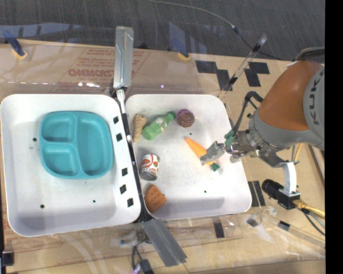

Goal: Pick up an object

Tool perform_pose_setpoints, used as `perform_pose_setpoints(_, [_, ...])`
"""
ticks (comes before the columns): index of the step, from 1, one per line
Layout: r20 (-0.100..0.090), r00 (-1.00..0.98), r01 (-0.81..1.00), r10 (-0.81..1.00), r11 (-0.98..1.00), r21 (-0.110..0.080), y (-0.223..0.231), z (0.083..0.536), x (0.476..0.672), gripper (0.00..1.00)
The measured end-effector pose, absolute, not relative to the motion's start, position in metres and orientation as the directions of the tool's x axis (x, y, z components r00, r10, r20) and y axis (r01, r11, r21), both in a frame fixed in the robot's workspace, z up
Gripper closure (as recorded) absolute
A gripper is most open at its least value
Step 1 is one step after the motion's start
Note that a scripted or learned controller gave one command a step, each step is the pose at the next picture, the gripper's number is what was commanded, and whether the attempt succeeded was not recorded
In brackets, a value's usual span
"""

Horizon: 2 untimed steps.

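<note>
Hand (212,154) sits low in right bin (228,196), just beside orange carrot (195,146); a small green piece lies under the tips. Whether it is open or closed: cannot tell. No item seen gripped.

Judgement: best approach is to centre over carrot's long axis & close across its narrow width; the smooth tapered cone could slip toward the thin end.

Other stock, right bin: glossy green bottle (158,126), round maroon ball (186,117), ribbed cone (138,125), printed can (149,166), brown ridged piece (155,198). Left bin: teal moulded tray (76,144), 3 compartments
</note>
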State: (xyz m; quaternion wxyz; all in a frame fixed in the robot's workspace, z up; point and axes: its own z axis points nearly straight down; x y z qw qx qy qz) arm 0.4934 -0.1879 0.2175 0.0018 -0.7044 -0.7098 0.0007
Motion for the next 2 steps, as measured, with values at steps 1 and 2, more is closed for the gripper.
perform_pose_setpoints(1, [-0.001, 0.133, 0.991, 0.991, -0.133, 0.002, -0.2083, 0.0940, 0.5743, 0.00])
perform_pose_setpoints(2, [0.001, 0.128, 0.992, 0.992, -0.128, -0.002, -0.2069, 0.1029, 0.5739, 1.00])
